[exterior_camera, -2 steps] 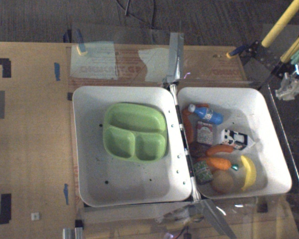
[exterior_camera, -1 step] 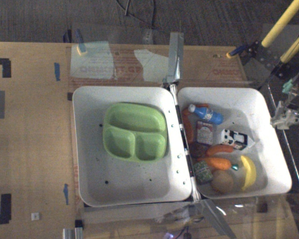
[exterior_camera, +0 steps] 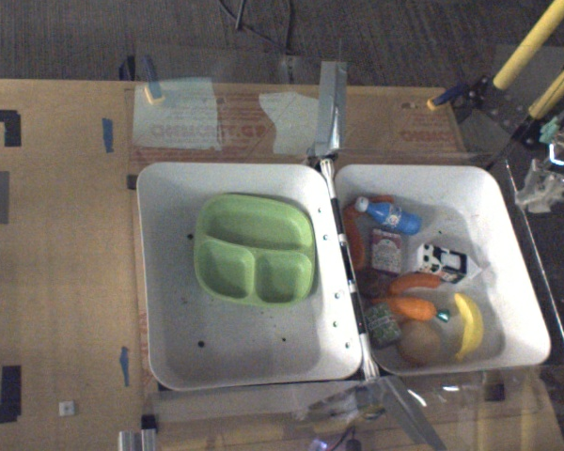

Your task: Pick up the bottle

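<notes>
Currently: bottle lying on its side at the back-left of the right bin, blue, white cap toward the divider | gripper off the bin's right edge, finger state can't tell | green tray in left bin
</notes>
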Available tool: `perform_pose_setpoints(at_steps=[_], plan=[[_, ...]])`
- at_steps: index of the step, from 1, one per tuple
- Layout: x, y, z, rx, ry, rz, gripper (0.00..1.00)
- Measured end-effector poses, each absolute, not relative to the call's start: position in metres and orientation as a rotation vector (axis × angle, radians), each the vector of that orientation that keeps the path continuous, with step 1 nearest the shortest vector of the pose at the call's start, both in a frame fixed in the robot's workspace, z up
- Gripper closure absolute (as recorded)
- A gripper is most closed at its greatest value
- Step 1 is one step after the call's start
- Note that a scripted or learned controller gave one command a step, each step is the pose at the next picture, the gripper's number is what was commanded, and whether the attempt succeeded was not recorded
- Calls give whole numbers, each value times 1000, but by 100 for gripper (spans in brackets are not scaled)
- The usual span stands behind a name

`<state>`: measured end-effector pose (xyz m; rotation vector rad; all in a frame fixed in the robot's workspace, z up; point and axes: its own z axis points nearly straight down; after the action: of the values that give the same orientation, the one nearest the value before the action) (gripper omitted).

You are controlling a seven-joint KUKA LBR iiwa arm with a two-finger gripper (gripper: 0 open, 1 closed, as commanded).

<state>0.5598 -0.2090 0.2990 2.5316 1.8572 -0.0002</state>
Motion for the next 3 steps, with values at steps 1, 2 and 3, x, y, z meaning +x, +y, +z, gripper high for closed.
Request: perform_pose_setpoints(at_steps=[1,2,3], plan=[[573,-213,317,2572,1798,2,100],[571,-215,323,2580,1786,2,100],[560,-213,318,2643,1701,-2,100]])
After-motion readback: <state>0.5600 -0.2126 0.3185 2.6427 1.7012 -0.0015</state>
